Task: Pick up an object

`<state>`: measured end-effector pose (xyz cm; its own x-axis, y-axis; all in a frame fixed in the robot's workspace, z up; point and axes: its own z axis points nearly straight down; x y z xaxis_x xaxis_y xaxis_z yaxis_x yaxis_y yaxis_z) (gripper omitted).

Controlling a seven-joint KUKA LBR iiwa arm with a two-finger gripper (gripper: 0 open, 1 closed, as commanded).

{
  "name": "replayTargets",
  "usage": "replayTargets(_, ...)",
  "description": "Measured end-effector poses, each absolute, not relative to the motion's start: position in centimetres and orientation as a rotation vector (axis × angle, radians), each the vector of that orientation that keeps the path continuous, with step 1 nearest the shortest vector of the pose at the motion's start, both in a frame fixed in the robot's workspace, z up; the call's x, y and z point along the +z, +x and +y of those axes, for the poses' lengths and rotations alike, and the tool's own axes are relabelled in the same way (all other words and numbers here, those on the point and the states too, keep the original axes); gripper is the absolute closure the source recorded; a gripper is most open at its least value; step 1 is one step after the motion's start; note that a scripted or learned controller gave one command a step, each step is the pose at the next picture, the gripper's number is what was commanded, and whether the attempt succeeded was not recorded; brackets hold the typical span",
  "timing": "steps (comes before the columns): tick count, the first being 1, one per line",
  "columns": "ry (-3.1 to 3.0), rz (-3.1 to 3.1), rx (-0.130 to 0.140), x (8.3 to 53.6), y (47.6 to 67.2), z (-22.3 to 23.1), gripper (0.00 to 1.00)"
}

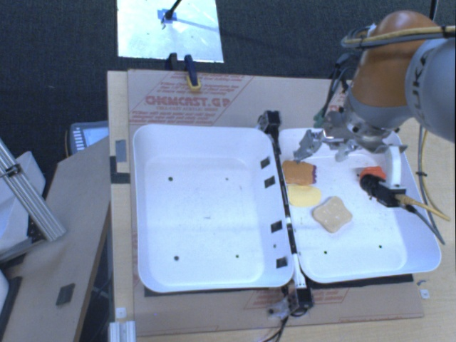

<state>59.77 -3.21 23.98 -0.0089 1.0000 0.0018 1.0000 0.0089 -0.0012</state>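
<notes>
Over the far left corner of the right bin: end effector, open or closed impossible to tell; just below it, by the left edge, an orange slice. Touching the slice's near side, a yellow disc; just beside the disc, toward the bin's middle, a tan bread piece; near the right edge, a small orange lump, well apart from the slice.

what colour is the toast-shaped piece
The toast-shaped piece is pale tan, best seen in the camera view.
</notes>
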Motion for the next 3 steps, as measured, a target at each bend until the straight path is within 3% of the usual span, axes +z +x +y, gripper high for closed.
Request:
replayTargets(1, -2.217, -2.230, -0.005, 25.1, 60.0, -3.5, 1.00)
replayTargets(2, -2.205, -2.233, -0.003, 26.9, 55.3, 5.1, 1.00)
replayTargets(3, -2.221, -2.231, -0.014, 37.6, 52.1, 3.5, 1.00)
